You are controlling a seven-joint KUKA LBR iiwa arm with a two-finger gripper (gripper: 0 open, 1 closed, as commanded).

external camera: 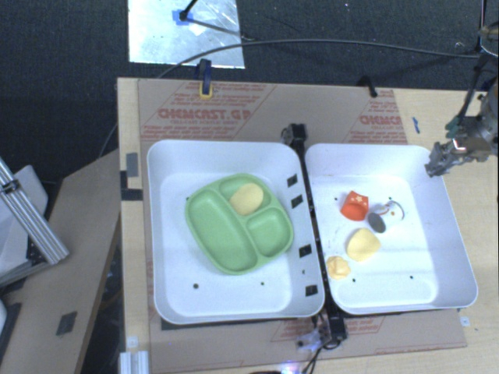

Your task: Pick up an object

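Red and small, a plastic cup-like object (355, 206) lies tipped on the floor of the right white bin (437, 287), toward that bin's middle. Just right of it sit a small dark grey oval piece (377, 223) and a thin bit of curved wire or ring (395, 209), too small to make out. Below the grey piece is a pale yellow rounded lump (362, 245), and lower left of that, near the bin's left wall, a smaller yellow-orange piece (337, 267). These things cluster in the left half of the bin, close together; whether any touch I cannot tell.

The end effector (441, 160) hangs at the upper right rim of the same bin, well apart from the red object, which lies down and to its left. Nothing is seen in its grasp; how far it is open I cannot tell, since it is small and blurred. The grey arm (482, 127) comes in from the right edge.

In the left white bin (179, 287) rests a green sectioned plastic tray (226, 240), set at a slant, with a pale yellow rounded object (248, 199) in its upper compartment. Both bins stand on a brown cardboard sheet with red lettering (203, 111) on the table.
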